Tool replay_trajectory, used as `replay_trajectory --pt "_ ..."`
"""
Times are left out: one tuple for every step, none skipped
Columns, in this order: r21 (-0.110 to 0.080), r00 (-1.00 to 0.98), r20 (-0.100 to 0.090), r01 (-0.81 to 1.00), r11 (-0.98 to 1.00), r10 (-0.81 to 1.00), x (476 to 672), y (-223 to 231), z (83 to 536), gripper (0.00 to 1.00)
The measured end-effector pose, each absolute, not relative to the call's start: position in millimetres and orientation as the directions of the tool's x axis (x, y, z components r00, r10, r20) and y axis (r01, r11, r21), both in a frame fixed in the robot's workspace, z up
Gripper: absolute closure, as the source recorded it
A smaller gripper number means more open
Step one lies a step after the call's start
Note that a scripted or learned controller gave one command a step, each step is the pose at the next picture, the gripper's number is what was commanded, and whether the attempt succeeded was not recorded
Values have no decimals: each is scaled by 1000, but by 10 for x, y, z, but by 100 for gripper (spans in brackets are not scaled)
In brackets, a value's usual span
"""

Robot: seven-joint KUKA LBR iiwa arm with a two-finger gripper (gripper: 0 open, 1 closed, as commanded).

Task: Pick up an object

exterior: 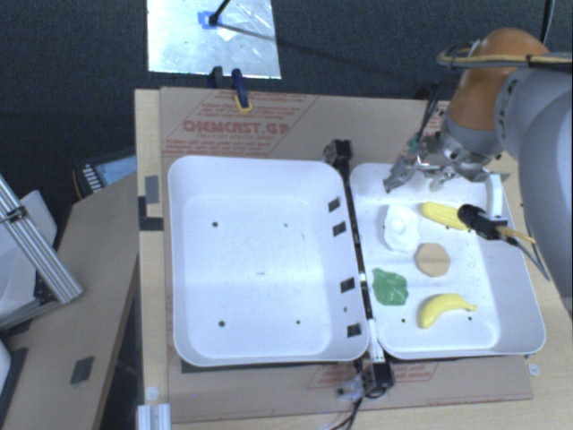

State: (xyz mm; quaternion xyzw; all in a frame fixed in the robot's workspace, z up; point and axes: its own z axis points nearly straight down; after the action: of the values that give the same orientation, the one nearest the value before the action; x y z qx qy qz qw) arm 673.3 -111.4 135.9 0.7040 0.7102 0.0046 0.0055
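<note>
Red block lettering reads "CHEMCAST GP" on the brown board [260, 119] lying under the two white bins, up at about twelve o'clock, just above the left bin's [260, 173] far rim. More faint red print shows on the same board at six o'clock, below the bins, too small to read.

Arm: one grey arm [537, 124] reaches in from the right side of the view, its thick grey link filling the upper right corner.
Band: an orange band [488, 74] wraps the arm just above the wrist, seen as a rounded orange dome.
Wrist: the wrist points down and to the left from that band.
Gripper: the gripper [421, 170] is a metallic grey cluster at the arm's tip, its fingers angled down and left.
</note>
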Motion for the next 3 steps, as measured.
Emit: replay_trajectory --pt "8 -9 -2 1000 9 1000 6703 -1137 1437 100" --pt "6 -12 1 1000 12 1000 6397 -219 1879 100" --pt "3 -11 3 1000 11 1000 5873 361 2367 100"
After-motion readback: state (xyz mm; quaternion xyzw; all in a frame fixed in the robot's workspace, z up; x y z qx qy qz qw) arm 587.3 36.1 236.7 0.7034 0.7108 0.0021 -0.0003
